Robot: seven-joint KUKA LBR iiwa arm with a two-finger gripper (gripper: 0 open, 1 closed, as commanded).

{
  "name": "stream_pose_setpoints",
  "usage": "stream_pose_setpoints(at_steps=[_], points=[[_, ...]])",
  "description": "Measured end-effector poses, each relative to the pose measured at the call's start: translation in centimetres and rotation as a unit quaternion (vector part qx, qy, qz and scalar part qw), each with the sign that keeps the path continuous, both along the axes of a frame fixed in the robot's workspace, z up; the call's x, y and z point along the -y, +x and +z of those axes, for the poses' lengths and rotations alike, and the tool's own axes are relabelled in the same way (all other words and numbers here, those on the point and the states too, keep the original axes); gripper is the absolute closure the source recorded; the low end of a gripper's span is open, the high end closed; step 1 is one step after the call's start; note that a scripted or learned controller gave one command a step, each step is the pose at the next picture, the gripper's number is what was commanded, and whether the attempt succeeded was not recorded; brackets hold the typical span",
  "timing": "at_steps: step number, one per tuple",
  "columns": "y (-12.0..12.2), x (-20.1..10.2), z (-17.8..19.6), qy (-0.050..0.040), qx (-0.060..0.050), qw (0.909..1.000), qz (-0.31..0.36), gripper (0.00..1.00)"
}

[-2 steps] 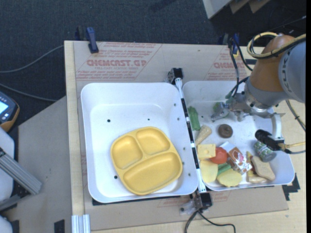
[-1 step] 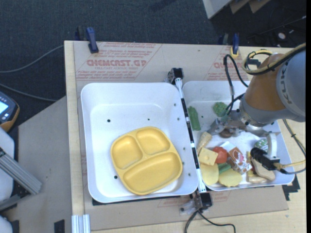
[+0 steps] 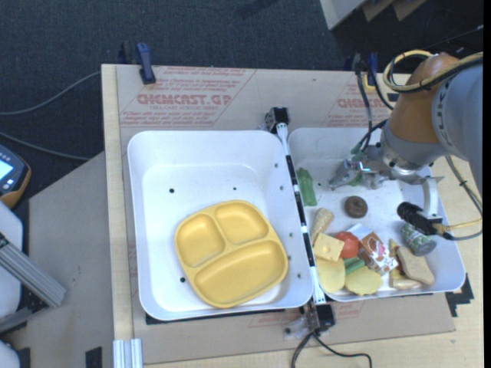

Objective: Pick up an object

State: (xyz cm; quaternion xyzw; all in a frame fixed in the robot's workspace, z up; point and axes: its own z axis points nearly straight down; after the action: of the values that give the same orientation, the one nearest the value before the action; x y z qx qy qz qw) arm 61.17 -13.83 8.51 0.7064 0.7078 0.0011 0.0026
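Nearest the camera, at the front of the bench, two shallow white bins sit side by side. Inside the left bin (image 3: 146, 205) lies a yellow divided plate (image 3: 230, 253) with three compartments, set toward the front. Along the front of the right bin (image 3: 456, 271), small toy foods are crowded together: a yellow cheese wedge (image 3: 330, 247), a red tomato piece (image 3: 349, 244), a pale yellow round piece (image 3: 363, 282), a red and white packet (image 3: 376, 254), a tan bread slice (image 3: 415, 270) and a small can (image 3: 416, 240). A green pickle (image 3: 307, 187) lies against the left wall of this bin, with a cream cone-shaped piece (image 3: 321, 223) just below it. A brown round cookie (image 3: 355, 206) lies alone near the middle.

Reaching in from the right, the grey arm (image 3: 453, 121) with its orange band (image 3: 422, 102) hangs over the back of the right bin. Its gripper (image 3: 359, 169) sits low there, just behind the cookie. Whether its fingers are spread or pressed together cannot be made out, and no object is seen between them.
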Motion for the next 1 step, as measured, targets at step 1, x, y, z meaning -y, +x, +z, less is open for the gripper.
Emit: stream_pose_setpoints(at_steps=[1], points=[[-3.80, -0.58, -0.07, 0.0021, -0.005, 1.0000, -0.001, 0.00]])
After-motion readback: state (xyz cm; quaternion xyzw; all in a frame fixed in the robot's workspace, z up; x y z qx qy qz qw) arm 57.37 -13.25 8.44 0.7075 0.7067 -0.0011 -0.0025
